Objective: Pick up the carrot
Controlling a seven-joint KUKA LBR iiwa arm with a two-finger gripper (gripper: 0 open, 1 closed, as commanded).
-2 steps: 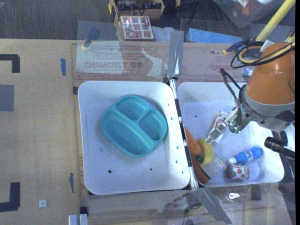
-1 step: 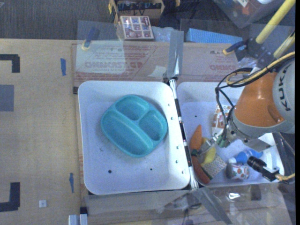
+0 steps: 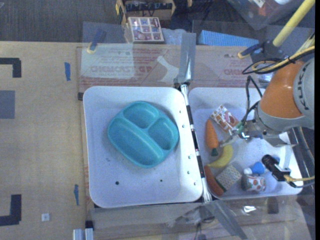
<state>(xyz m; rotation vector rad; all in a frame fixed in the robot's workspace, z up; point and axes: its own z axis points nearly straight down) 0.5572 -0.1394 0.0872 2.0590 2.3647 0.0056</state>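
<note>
Just end effector (image 3: 241,132) beside carrot (image 3: 212,134)

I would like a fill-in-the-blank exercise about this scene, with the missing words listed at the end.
1. The blue divided plate lies in the ____ bin.
2. The carrot lies in the right bin, just above the yellow ____.
3. The arm has an ____ band above the wrist.
4. The plate has ____ compartments.

Missing words: left; banana; orange; three
</note>
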